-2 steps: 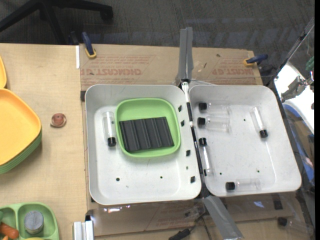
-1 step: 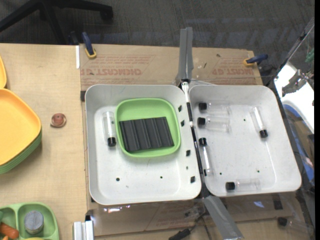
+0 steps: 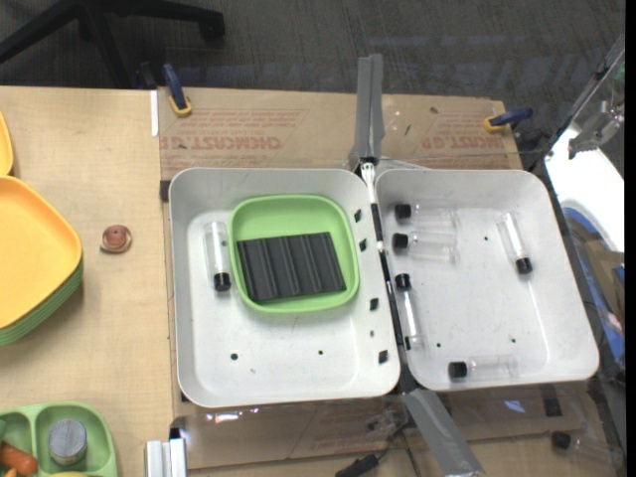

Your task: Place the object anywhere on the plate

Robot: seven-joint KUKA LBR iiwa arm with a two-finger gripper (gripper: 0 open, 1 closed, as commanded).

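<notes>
Green and rounded at its corners, the plate (image 3: pixel 293 207) sits in the upper middle of the left bin (image 3: pixel 278 361). A dark grey ribbed block (image 3: pixel 295 266) lies flat on it, filling most of its floor, with its long side running across the view and tilted slightly. The block rests wholly inside the plate's rim.

Just left of the plate, a clear vial (image 3: pixel 217 256) with a black cap lies on the bin floor, cap toward the near edge, close to the rim but apart from it.

The right bin (image 3: pixel 477 296) holds more such vials. Two (image 3: pixel 422 225) lie side by side near its upper left corner, and one (image 3: pixel 515 241) lies aslant toward the right. Another (image 3: pixel 405 311) runs along the left wall, and one (image 3: pixel 482 369) lies by the near wall.

Both bins stand on cardboard (image 3: pixel 268 132) held by blue and yellow clamps (image 3: pixel 177 92) at its far edge. On the wooden tabletop (image 3: pixel 89 137) to the left are a stack of yellow plates (image 3: pixel 30 256), a small reddish disc (image 3: pixel 116 238) and, at the near corner, a green tray (image 3: pixel 50 445) with compartments.
</notes>
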